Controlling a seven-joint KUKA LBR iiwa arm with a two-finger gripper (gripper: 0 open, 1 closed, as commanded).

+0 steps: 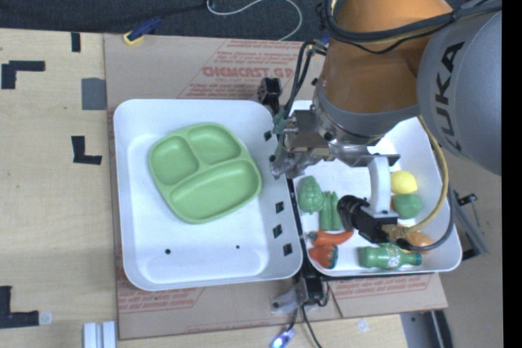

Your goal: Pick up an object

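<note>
The right bin (pixel 430 144) holds a cluster of toy foods: a green leafy piece (pixel 311 193), a green stalk piece (pixel 329 210), a red and orange pepper (pixel 327 245), a green bottle (pixel 390 257), a yellow lemon (pixel 404 180), a green ball (pixel 408 205) and an orange piece (pixel 417 238). My gripper (pixel 285 149) hangs low at the right bin's left edge, just above and left of the leafy piece. The wrist and the orange band hide much of the bin's far half.
In the left bin (pixel 130 200) lies a light green divided plate (pixel 205 170). A black part on a white bracket (pixel 360 215) reaches over the right bin's middle. Cables loop around the wrist. Cardboard (pixel 204 69) lies under both bins.
</note>
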